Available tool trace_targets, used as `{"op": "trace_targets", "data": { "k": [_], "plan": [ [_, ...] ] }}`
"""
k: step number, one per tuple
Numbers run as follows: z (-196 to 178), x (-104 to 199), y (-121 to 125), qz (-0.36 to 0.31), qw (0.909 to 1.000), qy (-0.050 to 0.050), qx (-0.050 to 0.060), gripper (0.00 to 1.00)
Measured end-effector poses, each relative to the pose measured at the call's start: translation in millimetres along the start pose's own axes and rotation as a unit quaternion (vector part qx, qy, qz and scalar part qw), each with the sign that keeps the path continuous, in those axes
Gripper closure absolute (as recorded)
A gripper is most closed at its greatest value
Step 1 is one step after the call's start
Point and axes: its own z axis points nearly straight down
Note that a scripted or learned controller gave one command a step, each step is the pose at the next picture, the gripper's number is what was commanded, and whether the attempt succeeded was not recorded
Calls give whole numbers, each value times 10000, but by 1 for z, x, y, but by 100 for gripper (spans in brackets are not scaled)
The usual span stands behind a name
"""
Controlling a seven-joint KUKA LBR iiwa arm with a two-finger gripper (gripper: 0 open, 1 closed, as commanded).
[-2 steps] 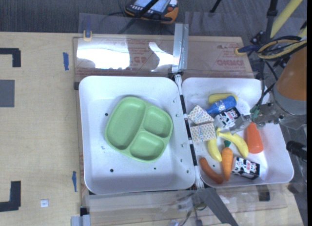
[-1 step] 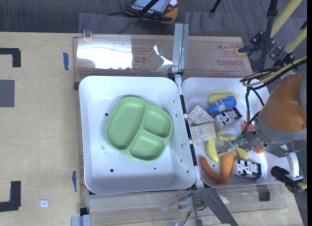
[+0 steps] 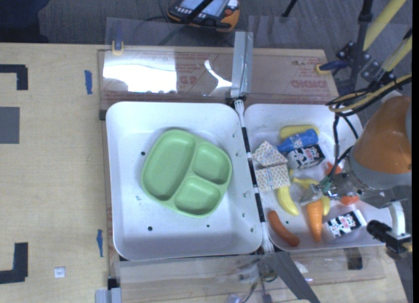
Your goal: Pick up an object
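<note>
Orange carrot (image 3: 315, 218) lies upright in right bin (image 3: 262, 122) beside yellow banana (image 3: 286, 199).

Your bench (image 3: 52, 164): pale wood top, black square marks along its left side, blue tape (image 3: 88, 80) near the left bin's far corner. Directly on it you have two shallow white bins side by side, touching at a central seam: left bin (image 3: 124, 184) and right bin (image 3: 262, 113). Behind both, a brown cardboard sheet (image 3: 288, 72) lies flat, with a clear panel (image 3: 163, 59) standing over its left half.
</note>
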Motion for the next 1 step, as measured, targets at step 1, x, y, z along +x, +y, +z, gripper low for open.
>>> {"op": "trace_targets", "data": {
  "k": [1],
  "plan": [
    [-87, 83, 4, 388, 9992, 19, 57, 100]
  ]
}}
